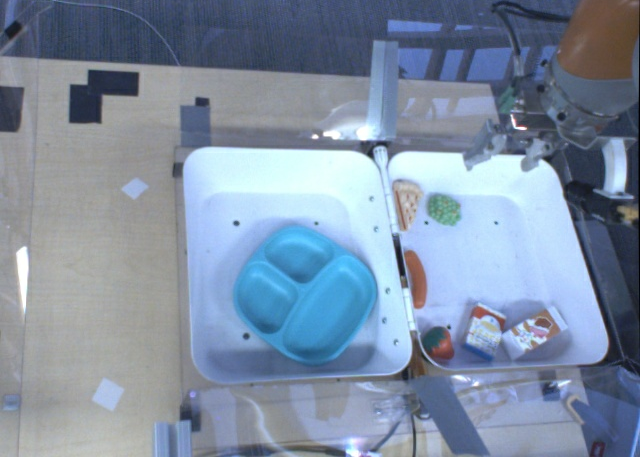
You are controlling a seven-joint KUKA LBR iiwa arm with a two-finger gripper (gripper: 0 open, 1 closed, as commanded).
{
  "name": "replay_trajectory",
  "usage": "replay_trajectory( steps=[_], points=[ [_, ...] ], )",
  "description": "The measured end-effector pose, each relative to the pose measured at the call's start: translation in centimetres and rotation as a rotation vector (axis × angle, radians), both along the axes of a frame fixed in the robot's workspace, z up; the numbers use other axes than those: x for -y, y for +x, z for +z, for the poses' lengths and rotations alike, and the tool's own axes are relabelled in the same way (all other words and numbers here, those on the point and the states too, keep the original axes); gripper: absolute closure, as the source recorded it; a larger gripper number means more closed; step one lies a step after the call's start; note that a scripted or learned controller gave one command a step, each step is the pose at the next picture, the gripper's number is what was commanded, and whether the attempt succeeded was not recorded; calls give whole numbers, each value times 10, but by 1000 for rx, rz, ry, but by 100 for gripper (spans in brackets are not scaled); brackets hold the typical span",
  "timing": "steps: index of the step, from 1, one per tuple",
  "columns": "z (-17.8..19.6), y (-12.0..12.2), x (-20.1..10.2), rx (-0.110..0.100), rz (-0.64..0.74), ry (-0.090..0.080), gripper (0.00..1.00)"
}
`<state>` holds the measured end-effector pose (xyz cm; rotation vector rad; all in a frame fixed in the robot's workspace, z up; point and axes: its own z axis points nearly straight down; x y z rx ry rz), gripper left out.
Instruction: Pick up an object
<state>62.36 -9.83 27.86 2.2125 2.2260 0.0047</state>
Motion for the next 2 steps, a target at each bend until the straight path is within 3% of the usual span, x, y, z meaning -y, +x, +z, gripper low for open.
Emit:
replay_trajectory(
  steps=[1, 2],
  points=[
    [-114, 0, 45, -1, 1, 0, 0],
    [-191, 35, 8, 3, 193, -2, 0]
  ],
)
